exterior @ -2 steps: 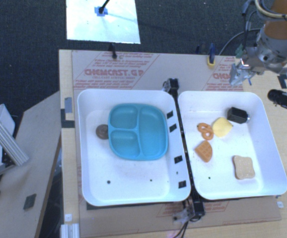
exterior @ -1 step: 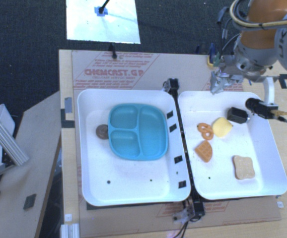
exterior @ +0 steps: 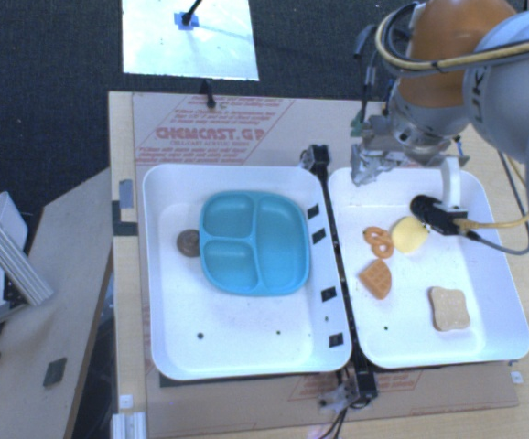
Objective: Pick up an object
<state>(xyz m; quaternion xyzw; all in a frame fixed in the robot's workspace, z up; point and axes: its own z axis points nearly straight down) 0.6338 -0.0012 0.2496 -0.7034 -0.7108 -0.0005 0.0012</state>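
In the right bin (exterior: 493,337) lie several small food items: a pretzel (exterior: 379,240), a yellow round piece (exterior: 410,236), an orange cracker-like piece (exterior: 376,279) and a tan toast slice (exterior: 449,308). My gripper (exterior: 372,165) hangs over the bin's far left corner, above and behind the pretzel. Nothing shows between its fingers.
The left bin (exterior: 168,337) holds a blue sectioned plate (exterior: 252,243) and a small brown round object (exterior: 188,242) at the plate's left. A black divider strip (exterior: 327,245) runs between the bins. A white sheet (exterior: 188,26) lies beyond the bench.
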